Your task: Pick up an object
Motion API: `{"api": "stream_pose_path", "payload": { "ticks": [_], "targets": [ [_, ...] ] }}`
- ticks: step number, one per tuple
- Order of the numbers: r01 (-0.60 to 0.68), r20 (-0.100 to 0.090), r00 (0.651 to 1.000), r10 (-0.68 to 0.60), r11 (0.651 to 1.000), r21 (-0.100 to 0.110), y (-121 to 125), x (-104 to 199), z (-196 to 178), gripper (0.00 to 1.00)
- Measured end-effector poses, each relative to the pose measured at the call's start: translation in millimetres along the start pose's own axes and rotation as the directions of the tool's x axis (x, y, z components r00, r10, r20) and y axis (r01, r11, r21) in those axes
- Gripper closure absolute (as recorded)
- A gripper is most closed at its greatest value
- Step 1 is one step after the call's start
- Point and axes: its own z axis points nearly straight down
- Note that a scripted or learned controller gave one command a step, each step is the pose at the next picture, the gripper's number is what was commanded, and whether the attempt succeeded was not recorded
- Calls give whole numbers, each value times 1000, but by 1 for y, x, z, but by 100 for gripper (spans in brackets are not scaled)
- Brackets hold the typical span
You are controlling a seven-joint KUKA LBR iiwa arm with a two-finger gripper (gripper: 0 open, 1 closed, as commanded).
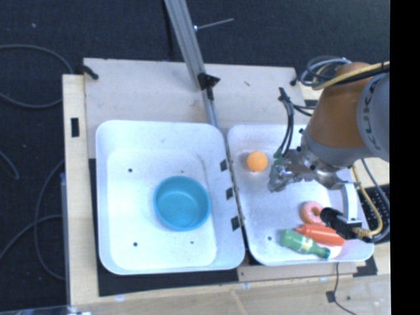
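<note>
Here the arm [348,120] reaches into the right-hand bin [262,245] from the right, and its fingers [281,178] hang low over the bin floor; from this slanted view it cannot be told whether they are spread or pressed together, and nothing shows between them. The nearest candidate for the pick is the orange ball [256,161], which lies just beside the fingers on their left and slightly farther from the camera, apart from them and close to the bin's inner wall. Below and to the right of the fingers, near the bin's front corner, sit a pink ring [310,211], an orange-red carrot-like piece [321,233] and a green bottle [304,243], bunched and touching one another. Well to the left of the fingers, in the other bin [118,143], a blue bowl [182,203] rests alone. Judging by this, the step in hand looks like the approach, with no grasp made yet. The next move likely calls for a short shift leftward to centre the fingers over the ball, then a straight descent and a careful close, since a round ball may roll away toward the wall if nudged from one side.
</note>
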Motion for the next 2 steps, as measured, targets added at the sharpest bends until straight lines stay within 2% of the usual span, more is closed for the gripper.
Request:
{"api": "stream_pose_path", "payload": {
  "ticks": [2],
  "targets": [
    [2,-1,1000,-2,1000,-3,4,104,-17,100]
  ]
}}
